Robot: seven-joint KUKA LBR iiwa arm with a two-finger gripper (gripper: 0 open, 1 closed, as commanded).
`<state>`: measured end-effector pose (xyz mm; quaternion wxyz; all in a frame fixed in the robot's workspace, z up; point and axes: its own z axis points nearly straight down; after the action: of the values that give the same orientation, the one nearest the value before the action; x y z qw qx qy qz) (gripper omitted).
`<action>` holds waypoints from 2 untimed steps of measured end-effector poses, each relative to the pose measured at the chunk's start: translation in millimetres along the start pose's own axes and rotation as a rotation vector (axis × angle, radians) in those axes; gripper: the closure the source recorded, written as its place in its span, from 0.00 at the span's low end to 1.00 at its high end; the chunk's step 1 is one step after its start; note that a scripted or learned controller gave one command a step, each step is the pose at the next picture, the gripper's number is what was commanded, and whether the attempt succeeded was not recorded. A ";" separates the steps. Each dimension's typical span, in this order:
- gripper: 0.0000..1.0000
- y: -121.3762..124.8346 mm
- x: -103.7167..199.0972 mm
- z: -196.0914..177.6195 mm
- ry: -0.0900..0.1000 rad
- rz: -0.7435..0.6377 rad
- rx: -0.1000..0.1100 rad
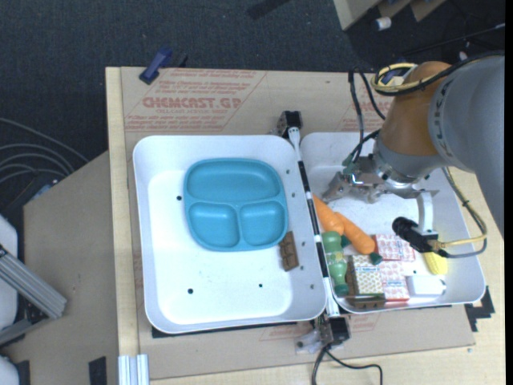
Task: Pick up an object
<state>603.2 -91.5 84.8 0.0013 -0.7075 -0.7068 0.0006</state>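
Over the far half of the right bin, from where I stand, the gripper hangs low above bare white floor with nothing in it that I can see. Whether it is open or closed I cannot tell, since the arm hides too much of it. Nearest to it is the carrot, which I would take for the likeliest thing to pick. It lies just on the near side of the gripper and a shade to the left, apart from it and untouched. The carrot's long axis runs on a slant: what looks like its narrower end is against the wall between the two bins, and its thicker end points toward the near right. To my mind the next move turns on that. The gripper would need to shift toward the near edge, drop, and close across the carrot rather than along it, with the wrist turned to suit the slant. Just beside the carrot's near flank sits a green piece, with a small green bottle nearer still. Red-and-white packets crowd the carrot's thick end, so a grasp there could catch them too. Well to the left of the carrot, past the wall, the left bin holds a blue sectioned plate and a brown block. Both bins stand on the bench.
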 end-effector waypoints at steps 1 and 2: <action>1.00 0.4 0.1 -10.0 0.001 0.001 -0.001; 0.00 0.3 0.1 -9.8 0.001 0.001 -0.001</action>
<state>603.5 -91.4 94.6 0.0011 -0.7079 -0.7063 0.0000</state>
